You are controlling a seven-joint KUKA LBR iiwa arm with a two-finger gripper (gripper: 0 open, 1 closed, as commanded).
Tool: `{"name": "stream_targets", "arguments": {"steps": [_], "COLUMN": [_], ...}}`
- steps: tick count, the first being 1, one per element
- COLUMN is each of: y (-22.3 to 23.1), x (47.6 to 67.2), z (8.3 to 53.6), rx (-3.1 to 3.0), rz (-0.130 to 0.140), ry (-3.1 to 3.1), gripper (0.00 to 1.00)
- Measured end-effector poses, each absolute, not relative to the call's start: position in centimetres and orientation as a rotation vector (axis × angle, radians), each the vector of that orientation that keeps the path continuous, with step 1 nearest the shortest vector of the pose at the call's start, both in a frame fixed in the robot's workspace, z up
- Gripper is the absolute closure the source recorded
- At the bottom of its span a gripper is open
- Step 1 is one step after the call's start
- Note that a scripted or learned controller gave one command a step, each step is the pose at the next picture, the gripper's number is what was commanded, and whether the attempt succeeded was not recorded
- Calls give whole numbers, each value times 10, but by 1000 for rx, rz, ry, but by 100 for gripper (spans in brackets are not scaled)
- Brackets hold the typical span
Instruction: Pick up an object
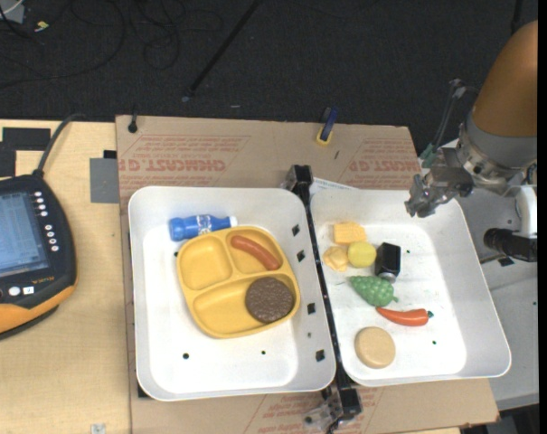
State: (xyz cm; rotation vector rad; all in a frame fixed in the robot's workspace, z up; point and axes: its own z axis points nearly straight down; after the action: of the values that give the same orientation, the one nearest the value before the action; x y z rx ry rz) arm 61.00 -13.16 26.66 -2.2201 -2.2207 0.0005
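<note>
The right bin holds a yellow cheese wedge, a yellow lemon, a small pale yellow piece, a black block, a green bumpy vegetable, a red chili pepper and a tan round bun. My gripper hangs over the right bin's far right corner, well apart from the toy food. Nothing shows between its fingers.
The left bin holds a yellow divided tray with a sausage and a brown patty, plus a blue bottle behind it. A teach pendant lies at far left. A blue-yellow clip sits on the cardboard.
</note>
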Motion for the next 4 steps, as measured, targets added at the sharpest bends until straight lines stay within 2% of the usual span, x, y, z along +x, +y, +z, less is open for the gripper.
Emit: {"name": "stream_targets", "arguments": {"steps": [1,2,3,4], "y": [-27,-50,45,106], "x": [585,471,476,476], "z": [228,339,386,427], "rx": [-2207,-2225,-2211,-2216], "rz": [5,1,-5,-4], "ry": [-2223,-2214,-2231,-2227], "gripper": [100,100,100,100]}}
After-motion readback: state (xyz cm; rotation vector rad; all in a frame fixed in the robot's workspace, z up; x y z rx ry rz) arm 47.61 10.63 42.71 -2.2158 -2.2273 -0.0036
